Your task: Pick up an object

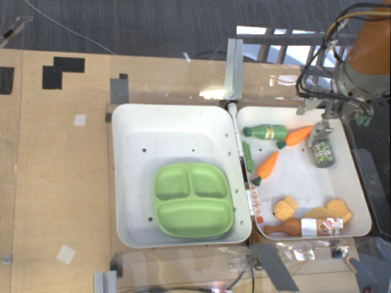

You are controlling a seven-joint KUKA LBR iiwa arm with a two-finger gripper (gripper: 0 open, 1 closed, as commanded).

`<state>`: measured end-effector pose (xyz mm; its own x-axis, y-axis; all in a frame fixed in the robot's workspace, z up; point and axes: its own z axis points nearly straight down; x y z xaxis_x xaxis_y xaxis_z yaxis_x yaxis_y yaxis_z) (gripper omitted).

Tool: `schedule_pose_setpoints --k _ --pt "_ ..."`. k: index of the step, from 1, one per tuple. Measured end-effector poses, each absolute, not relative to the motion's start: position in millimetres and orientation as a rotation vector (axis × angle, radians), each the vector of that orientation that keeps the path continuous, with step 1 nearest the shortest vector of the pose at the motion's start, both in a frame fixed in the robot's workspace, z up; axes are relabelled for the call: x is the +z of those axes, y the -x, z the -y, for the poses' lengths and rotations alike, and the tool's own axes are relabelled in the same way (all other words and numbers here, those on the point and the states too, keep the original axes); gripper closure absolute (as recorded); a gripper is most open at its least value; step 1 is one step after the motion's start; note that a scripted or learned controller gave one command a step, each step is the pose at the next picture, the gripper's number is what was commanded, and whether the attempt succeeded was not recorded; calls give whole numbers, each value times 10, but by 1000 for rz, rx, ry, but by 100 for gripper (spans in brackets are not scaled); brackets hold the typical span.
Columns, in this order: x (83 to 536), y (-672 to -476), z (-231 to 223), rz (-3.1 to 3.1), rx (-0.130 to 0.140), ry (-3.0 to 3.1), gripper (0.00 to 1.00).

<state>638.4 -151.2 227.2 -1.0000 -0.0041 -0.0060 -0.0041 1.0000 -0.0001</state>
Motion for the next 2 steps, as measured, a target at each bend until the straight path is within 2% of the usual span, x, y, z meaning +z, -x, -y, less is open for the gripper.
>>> schedule_pose_setpoints --k 1,2 --pt "986 -6700 1238 -3125 -3 178 0" --pt "1133 -6737 1218 -3111 -5 189 100"
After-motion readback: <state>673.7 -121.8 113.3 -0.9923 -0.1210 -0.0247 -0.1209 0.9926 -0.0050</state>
